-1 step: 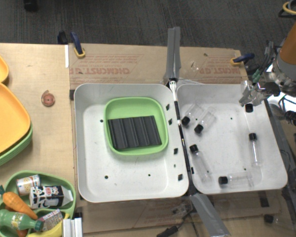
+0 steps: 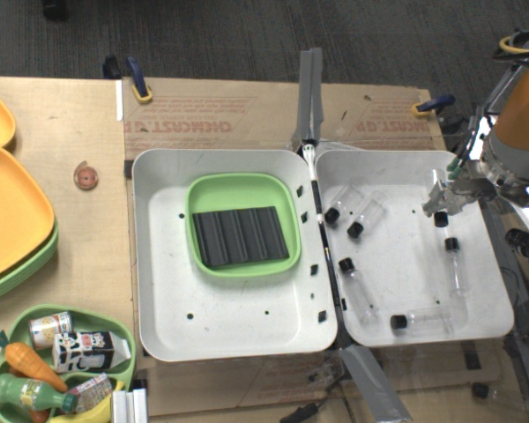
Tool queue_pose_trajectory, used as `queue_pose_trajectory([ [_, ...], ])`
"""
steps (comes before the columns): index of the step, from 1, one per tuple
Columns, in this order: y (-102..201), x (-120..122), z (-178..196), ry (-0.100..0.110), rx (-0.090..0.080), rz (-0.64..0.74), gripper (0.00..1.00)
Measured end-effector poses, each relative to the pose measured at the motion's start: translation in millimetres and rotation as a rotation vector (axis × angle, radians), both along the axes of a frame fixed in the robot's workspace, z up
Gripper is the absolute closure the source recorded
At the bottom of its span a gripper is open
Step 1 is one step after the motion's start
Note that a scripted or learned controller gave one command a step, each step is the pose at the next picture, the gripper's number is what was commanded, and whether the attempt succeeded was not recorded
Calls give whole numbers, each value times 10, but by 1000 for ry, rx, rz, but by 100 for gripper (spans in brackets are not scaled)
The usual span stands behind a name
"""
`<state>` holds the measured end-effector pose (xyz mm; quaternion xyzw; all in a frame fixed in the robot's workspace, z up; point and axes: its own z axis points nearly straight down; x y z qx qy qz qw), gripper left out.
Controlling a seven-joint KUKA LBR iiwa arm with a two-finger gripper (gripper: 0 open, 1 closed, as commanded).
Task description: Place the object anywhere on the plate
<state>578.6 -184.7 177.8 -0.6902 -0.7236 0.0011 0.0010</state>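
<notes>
**The robot arm up close**

The arm (image 2: pixel 517 122) has a big round orange band, with grey below it. The end part is made of small silver and grey metal pieces. A little green bit sits on it. The gripper (image 2: pixel 440 208) at the tip is grey metal with a small black end. It looks blurry.
</notes>
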Motion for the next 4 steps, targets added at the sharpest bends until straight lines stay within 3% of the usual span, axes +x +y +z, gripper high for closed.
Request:
queue_pose_trajectory([
  [1, 373, 26, 110, -1, 1, 137, 100],
  [2, 1075, 213, 135, -3, 0, 263, 100],
  [3, 2016, 121, 132, -1, 1, 581, 100],
  [4, 2013, 122, 132, -1, 1, 581, 0],
])
